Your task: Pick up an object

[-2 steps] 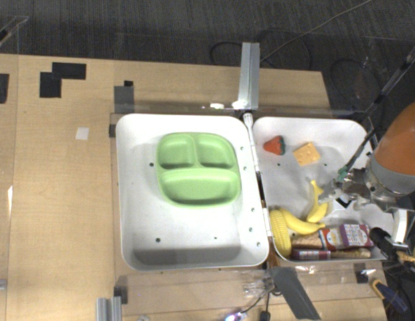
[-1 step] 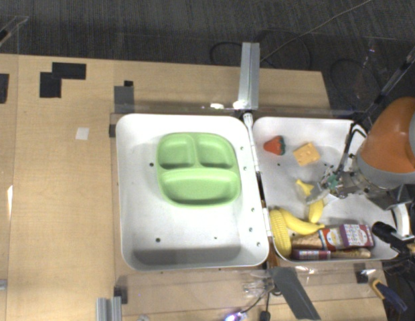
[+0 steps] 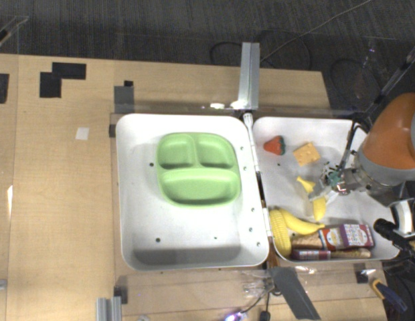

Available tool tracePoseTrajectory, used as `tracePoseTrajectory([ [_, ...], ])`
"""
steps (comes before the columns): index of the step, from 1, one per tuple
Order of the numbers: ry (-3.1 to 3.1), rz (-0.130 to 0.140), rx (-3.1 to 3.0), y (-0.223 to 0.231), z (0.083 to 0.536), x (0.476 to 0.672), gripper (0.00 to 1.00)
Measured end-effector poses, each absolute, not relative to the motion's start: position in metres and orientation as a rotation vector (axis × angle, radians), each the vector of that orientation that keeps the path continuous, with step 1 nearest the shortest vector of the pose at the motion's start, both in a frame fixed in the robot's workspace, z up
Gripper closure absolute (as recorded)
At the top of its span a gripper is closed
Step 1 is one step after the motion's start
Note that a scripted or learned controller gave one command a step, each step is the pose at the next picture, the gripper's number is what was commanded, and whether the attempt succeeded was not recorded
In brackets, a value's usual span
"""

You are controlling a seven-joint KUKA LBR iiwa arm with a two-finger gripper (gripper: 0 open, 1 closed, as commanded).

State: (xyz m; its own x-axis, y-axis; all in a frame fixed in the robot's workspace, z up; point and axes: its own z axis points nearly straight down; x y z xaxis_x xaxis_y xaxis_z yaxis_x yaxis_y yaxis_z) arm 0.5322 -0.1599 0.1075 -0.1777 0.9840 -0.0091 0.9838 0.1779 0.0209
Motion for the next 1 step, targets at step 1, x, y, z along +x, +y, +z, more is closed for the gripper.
tracePoseTrajectory([
  [1,2.398,0.006,2.024,-0.0900,0.1976,0.5524,1.00],
])
